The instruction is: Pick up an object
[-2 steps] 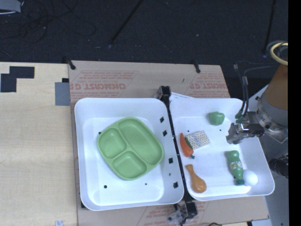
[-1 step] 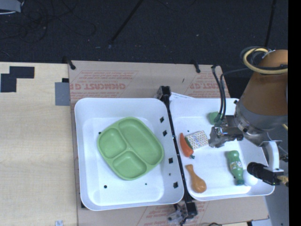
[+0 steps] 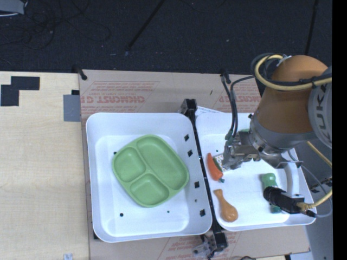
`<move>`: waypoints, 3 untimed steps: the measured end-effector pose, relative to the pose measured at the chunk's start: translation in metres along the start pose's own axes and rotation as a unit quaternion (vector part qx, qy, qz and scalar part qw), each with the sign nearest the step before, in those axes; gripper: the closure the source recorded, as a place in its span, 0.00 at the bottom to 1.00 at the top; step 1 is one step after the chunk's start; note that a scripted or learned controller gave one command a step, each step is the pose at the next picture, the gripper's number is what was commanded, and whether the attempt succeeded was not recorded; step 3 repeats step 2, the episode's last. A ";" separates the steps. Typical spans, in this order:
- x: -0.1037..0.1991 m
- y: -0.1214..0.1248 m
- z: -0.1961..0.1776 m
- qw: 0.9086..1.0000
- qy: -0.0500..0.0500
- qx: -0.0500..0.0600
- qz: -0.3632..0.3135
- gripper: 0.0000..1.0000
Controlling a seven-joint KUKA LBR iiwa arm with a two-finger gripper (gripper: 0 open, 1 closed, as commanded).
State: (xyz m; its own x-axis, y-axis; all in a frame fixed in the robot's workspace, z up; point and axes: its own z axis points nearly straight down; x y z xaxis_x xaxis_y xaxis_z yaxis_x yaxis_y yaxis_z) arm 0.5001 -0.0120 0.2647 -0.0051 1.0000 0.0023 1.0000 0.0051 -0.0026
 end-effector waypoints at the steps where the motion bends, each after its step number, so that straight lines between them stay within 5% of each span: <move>1: 0.059 0.002 0.018 1.000 0.000 0.002 0.000 1.00; 2: 0.112 0.001 0.017 1.000 0.000 0.001 0.000 1.00; 3: 0.112 0.001 0.017 1.000 0.000 0.001 0.000 1.00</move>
